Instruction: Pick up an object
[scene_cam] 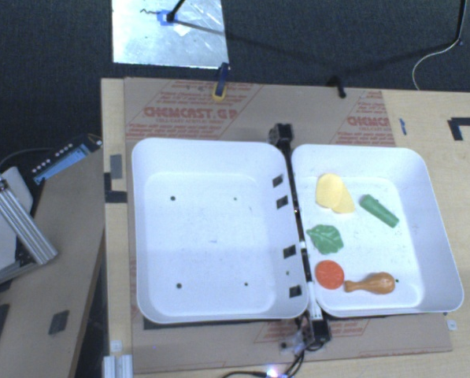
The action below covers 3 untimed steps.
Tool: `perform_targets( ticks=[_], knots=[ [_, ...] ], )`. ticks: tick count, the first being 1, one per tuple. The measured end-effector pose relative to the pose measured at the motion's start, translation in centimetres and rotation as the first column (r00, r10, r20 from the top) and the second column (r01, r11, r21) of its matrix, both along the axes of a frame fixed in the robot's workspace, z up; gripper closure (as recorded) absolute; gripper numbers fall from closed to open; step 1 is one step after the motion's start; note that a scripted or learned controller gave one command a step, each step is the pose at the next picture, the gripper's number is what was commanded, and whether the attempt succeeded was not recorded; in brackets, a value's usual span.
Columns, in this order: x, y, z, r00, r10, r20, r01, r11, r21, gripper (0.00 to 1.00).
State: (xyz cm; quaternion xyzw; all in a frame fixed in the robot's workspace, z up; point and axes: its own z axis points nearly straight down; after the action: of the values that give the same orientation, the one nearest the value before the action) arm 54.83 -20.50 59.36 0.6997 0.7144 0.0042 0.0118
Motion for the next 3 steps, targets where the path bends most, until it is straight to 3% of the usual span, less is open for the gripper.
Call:
perform_targets(
  ticks=[1, 2, 3],
  knots=[
    [-1.5, 8.6, -19.1, 0.999, -0.011, -0.037, 0.011, 1.0, 0.016, 1.0],
    [0.5, 13.8, -16.9, 1.0, -0.011, -0.018, 0.011, 1.0, 0.011, 1.0],
    [6.1, 16.0, -13.9, 1.0, -0.013, -0.014, 0.014, 1.0, 0.009, 1.0]
  ],
)
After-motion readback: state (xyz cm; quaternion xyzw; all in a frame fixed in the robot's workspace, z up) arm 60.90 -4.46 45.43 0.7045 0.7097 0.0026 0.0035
